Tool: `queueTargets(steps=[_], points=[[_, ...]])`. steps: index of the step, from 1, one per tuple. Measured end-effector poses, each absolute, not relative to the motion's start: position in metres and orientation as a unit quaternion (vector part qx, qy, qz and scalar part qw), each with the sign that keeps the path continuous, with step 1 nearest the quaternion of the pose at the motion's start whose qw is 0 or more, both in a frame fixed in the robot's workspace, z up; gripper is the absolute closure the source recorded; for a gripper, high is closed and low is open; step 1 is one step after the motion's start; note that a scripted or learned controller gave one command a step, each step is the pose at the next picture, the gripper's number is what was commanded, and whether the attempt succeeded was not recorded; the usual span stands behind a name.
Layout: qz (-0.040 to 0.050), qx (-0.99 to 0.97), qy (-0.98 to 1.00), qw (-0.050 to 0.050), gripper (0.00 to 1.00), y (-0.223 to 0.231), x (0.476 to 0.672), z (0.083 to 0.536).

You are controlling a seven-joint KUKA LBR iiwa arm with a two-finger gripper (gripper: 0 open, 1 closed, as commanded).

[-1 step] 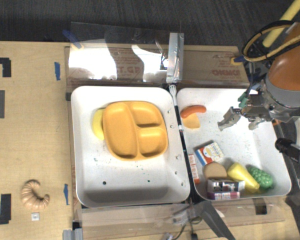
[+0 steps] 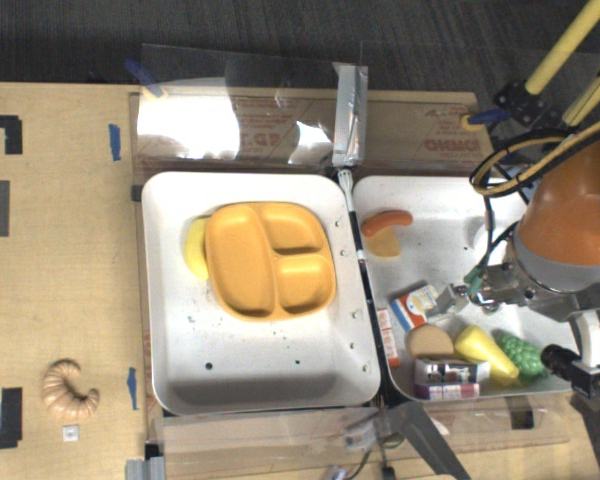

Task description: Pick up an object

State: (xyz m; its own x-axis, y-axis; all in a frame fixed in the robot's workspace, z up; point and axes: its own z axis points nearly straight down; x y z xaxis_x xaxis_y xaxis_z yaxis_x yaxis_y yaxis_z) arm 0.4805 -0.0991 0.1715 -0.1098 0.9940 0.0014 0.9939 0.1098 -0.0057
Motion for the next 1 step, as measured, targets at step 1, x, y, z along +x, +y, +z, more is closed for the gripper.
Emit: queueTargets(steps=[1], points=[[-0.0044, -0.668, -0.744, -0.005, 0.00, -0.1182, 0.4837, 0.0915]])
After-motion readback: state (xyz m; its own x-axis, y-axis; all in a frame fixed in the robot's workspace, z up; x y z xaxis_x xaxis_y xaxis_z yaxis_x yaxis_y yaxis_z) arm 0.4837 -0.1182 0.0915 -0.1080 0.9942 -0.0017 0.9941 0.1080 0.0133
